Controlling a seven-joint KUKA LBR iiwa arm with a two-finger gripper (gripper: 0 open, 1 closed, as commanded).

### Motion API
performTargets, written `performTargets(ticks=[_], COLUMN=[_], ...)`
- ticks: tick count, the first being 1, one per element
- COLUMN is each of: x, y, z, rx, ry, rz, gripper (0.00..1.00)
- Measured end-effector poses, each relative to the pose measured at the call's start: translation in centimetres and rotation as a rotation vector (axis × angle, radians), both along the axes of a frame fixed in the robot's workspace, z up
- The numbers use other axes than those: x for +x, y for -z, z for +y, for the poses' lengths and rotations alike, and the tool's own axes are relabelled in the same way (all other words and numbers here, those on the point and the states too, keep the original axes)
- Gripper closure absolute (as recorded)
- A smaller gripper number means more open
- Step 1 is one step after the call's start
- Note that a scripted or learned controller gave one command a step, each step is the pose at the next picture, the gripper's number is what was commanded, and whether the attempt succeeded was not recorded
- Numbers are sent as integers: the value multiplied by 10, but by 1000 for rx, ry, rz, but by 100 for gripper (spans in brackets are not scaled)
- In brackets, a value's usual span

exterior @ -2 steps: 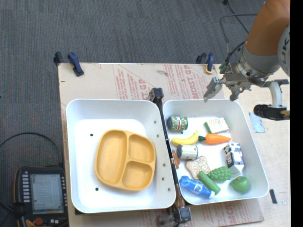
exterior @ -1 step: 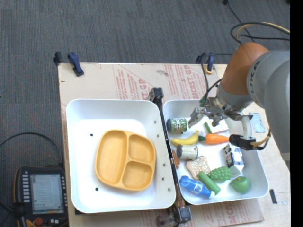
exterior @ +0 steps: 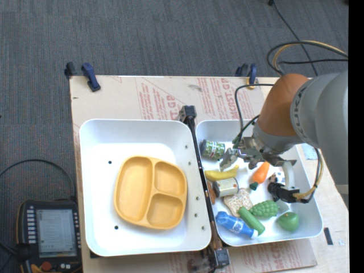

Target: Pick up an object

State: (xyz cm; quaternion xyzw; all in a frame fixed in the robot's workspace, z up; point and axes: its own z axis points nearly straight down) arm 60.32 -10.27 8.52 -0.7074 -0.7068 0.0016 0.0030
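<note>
Over the right bin, the pincer hangs just above the banana, fingers apart

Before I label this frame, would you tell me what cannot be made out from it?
- Claw: blurred and tucked under the wrist, so its opening cannot be told.
- Right bin: its far right part is covered by the arm.
- Green can: label too small to read.
- Cracker-like item: partly overlapped by neighbouring toys; identity uncertain.
</note>
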Motion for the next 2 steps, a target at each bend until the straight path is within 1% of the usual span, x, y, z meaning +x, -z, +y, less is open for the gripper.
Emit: performTargets(ticks=[1, 2], x=[1, 0], y=[-9, -9], z=[0, 0], rx=[1, 0], ry=[1, 2], rz=[2, 2], gripper=[100, 0])
